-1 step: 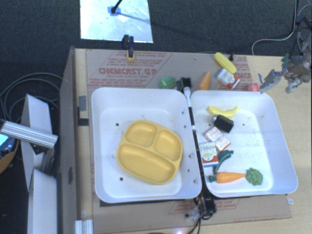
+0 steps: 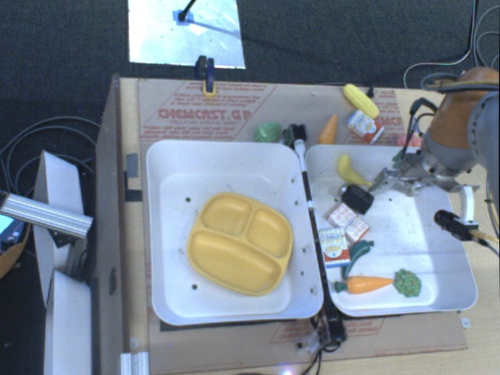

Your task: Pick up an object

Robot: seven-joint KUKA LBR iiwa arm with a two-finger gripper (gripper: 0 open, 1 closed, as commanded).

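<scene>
Pincer (image 2: 361, 198) hangs over the right bin (image 2: 449, 287), its dark tip blurred, grip state unclear.

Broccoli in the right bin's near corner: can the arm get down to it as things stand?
Probably yes. The broccoli lies in the open with bare bin floor on its arm side; only the carrot crowds its left. The claw sits further back, near a black object.

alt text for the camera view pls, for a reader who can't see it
A grey arm with an orange band reaches in from the right, its gripper low in the right bin by a yellow banana, with small cartons, a toy carrot and broccoli nearer the camera. The left bin holds a yellow divided tray.
</scene>
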